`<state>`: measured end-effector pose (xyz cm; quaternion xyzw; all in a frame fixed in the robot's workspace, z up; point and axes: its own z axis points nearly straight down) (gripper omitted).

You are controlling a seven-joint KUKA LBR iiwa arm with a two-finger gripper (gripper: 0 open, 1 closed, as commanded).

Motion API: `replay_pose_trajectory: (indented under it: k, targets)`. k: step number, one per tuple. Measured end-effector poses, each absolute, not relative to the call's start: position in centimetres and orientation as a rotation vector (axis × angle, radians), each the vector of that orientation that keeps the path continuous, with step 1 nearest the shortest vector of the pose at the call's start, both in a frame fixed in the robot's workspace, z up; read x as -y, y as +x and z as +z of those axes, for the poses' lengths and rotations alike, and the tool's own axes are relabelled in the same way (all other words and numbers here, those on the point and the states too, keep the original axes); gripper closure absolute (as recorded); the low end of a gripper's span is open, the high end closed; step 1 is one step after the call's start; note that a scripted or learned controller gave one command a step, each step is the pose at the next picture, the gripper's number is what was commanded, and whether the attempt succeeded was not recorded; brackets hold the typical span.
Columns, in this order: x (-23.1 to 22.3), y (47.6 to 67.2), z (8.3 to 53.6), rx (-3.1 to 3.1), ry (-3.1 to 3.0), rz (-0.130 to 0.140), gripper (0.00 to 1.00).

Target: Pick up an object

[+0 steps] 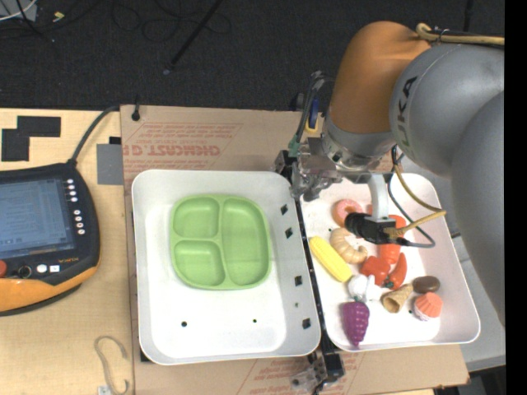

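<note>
Toy foods — yellow corn point(329, 258), purple grapes point(356, 322), others — heaped in the right bin point(458, 306), none lifted; gripper point(309, 175) over that bin's upper-left corner, finger state cannot tell; approach step, next needs descent onto one piece; bin's lower rim crowded, upper part open.

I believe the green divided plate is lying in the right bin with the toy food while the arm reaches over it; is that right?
Not quite: the green divided plate lies by itself in the left bin. The toy food, such as the yellow corn and the purple grapes, sits in the right bin, and the arm reaches over that one. The camera view shows this.
</note>
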<state>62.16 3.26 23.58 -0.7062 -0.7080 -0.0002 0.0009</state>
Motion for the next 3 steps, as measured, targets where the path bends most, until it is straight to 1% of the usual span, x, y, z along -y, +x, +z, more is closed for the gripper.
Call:
replay_pose_trajectory:
  k: [1,2,3]
  targets:
    - [-5.2,62.2,21.7,2.219,-2.219,0.006,1.0]
    - [-4.5,62.2,23.6,2.222,-2.219,0.002,1.0]
    - [-5.4,61.9,21.9,2.218,-2.221,0.005,1.0]
